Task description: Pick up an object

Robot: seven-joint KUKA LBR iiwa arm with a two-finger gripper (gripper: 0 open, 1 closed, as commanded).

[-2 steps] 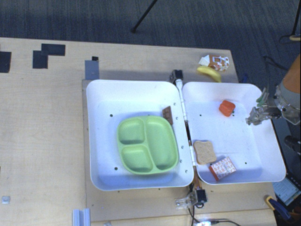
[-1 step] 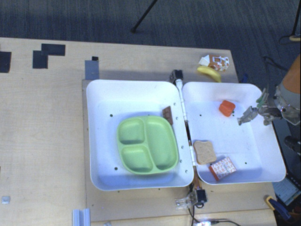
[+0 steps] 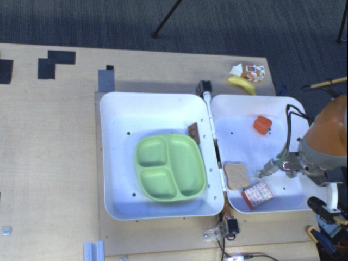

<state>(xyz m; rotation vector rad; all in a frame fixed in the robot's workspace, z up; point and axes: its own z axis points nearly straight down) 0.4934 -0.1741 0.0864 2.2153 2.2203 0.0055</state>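
Observation:
In the right bin (image 3: 283, 106) lie an orange-red block (image 3: 262, 124) near the back, a tan slice of bread (image 3: 236, 175) at the front left, and a red-and-white checked packet (image 3: 257, 194) just in front of the bread. My gripper (image 3: 268, 170) reaches in from the right and hangs low over the bin floor. It sits just right of the bread and just above the packet. Nothing shows in its grasp.
The left bin (image 3: 117, 145) holds a green divided plate (image 3: 170, 167) and a small brown piece (image 3: 193, 130) by the centre divider. A yellow banana (image 3: 241, 83) and a small carton (image 3: 251, 71) lie on the bench behind the right bin. Cables run along the divider.

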